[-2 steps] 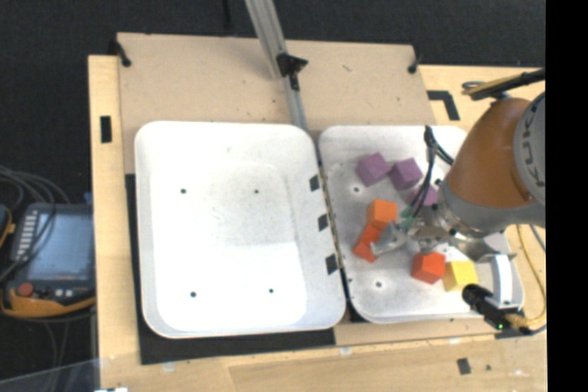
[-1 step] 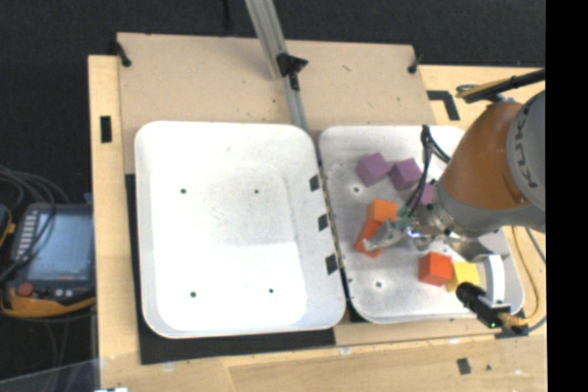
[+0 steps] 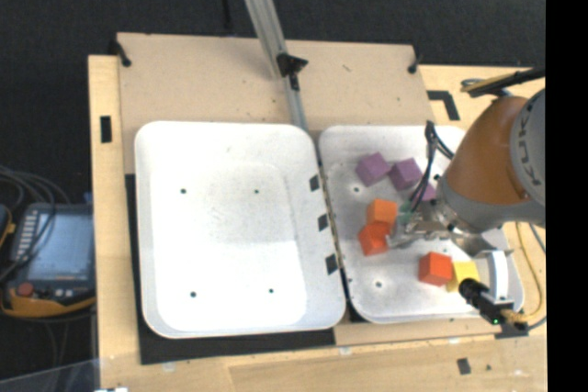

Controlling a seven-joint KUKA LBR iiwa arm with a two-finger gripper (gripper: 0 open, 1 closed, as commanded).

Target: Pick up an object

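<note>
At the far left, off the bench, a handheld control unit [image 3: 50, 260] with a screen lay beside some cables. The left bin [image 3: 230, 225] was a wide, shallow white tray with rounded corners. A slim metal pole [image 3: 262, 9] slanted down from the top and ended near the seam between the two bins.

The right bin [image 3: 367, 294] held the blocks. Two purple cubes sat toward its far side, one [image 3: 372, 167] just left of the other [image 3: 405, 173], close but seemingly apart. Below them were two orange cubes, the upper one [image 3: 383, 212] touching or nearly touching the lower, redder one [image 3: 373, 239]. They were small, matte, square-edged and tilted a little.

The gripper [image 3: 406, 232] had its tip just to the right of those two orange cubes, low in the bin. The fingers were too blurred and dark to make out, so I could not tell whether they were apart or together, or whether they touched a cube.

Further right lay another orange cube [image 3: 435, 268] with a yellow block [image 3: 465, 272] touching its right side. The arm [image 3: 496, 165], grey and orange, loomed over the bin's right edge.
</note>
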